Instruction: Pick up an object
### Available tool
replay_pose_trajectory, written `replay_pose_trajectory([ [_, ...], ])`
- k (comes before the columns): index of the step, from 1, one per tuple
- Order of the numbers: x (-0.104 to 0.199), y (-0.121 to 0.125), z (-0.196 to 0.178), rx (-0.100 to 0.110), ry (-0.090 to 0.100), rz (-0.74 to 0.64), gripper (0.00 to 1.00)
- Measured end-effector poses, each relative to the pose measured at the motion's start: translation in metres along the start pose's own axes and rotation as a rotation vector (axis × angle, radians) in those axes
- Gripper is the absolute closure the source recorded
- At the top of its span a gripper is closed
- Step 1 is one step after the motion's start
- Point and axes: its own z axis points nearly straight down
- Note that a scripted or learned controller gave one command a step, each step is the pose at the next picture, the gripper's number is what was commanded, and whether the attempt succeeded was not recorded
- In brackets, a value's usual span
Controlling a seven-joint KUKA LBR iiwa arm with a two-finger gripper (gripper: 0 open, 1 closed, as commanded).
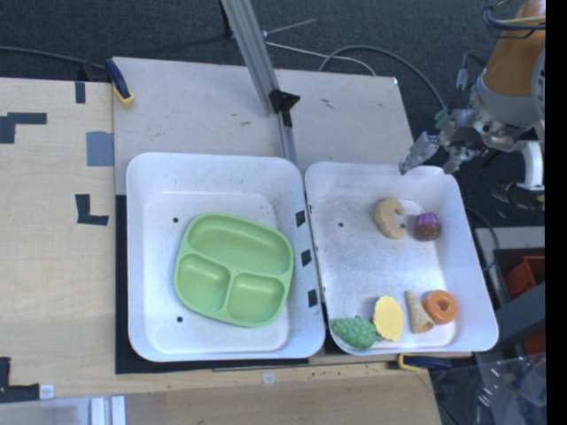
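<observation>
A: Where do we find the gripper (434, 153)?

B: We see it at the upper right, hanging over the far right corner of the right bin (461, 237), below the orange band of the arm (514, 69). We cannot tell whether its fingers are spread or pressed together; they are small and dark against the rim. We see nothing between them.

A: And the things we might pick?

B: All of them lie in the right bin. Toward the far side we have a tan bagel-like piece (388, 217), and just beside it on the right a small purple piece (427, 227), with something white between and behind them. Along the near edge we count four: a green leafy piece (354, 331) at the near left corner, a yellow piece (387, 317) touching it, a tan cone-shaped piece (415, 312) next, and an orange doughnut (440, 306) just beside the cone.

A: How do they sit against the gripper?

B: The bagel-like and purple pieces are nearest to it, yet apart from it. The near row is well apart from it.

A: What about the left bin (146, 255)?

B: We see a green divided plate (234, 269) lying flat in it, three compartments facing up. A grey metal pole (252, 42) slants down from the top toward the gap between the bins.
</observation>
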Motion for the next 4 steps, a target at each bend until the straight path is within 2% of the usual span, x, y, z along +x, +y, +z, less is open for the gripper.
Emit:
replay_pose_trajectory([
  [1, 0.000, 0.000, 0.000, 0.000, 0.000, 0.000, 0.00],
  [2, -0.001, -0.007, 0.046, 0.004, 0.000, 0.001, 0.00],
  [4, 0.004, -0.002, 0.143, 0.001, -0.001, -0.001, 0.00],
])
